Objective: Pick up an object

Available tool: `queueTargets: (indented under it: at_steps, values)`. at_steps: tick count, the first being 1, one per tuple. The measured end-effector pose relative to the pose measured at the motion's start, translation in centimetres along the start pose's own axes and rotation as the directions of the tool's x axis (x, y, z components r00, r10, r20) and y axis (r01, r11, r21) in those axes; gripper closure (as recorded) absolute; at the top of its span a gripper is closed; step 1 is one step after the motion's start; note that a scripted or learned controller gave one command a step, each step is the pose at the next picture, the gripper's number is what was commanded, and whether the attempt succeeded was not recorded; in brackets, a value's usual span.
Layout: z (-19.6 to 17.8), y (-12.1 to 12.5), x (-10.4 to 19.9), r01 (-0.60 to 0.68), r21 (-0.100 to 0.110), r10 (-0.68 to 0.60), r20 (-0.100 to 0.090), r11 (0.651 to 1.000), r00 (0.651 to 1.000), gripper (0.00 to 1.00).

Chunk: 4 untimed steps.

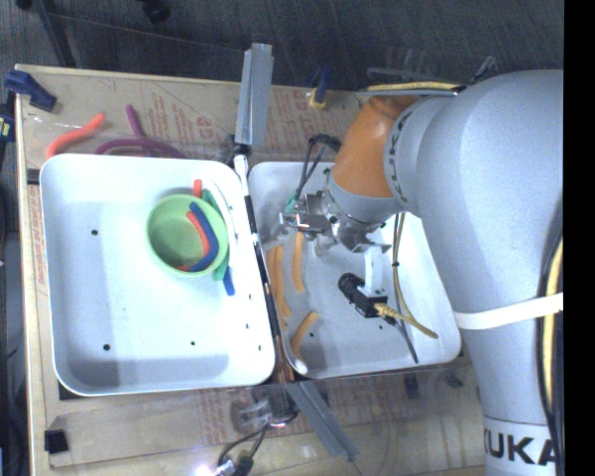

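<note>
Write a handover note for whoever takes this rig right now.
Gripper: low over the right bin, near its upper left corner; grasp cannot be confirmed.
Things: orange sticks lie along the right bin's left wall, just below the gripper. Green bowl holding coloured sticks sits in the left bin.
Done: arm is at the sticks.
Left: grasp one object and lift it.

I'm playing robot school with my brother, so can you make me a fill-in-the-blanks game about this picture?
1. The bowl is coloured ___.
2. The gripper hangs over the bin with the ___ sticks.
3. The bowl sits in the other bin, so the bench bears ___ white bins.
Missing words: green; orange; two.
</note>
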<state>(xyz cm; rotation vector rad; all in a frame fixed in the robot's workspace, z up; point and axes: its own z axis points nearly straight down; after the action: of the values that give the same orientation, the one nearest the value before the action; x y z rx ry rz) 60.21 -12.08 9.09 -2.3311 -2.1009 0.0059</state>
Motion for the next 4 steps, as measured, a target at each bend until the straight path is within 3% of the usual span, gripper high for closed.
queueTargets:
  at_steps: [1, 2, 3, 4]
  values:
    - [-1.29, 0.19, 0.17, 0.004, -0.004, -0.004, -0.002, 1.0, 1.0, 1.0]
    - [-1.05, 0.04, 0.11, 0.004, 0.001, -0.004, 0.0, 1.0, 1.0, 0.0]
    - [-2.01, 0.03, 0.09, 0.005, 0.003, -0.005, 0.0, 1.0, 1.0, 1.0]
    - [-2.01, 0.03, 0.09, 0.006, 0.003, -0.006, 0.0, 1.0, 1.0, 0.0]
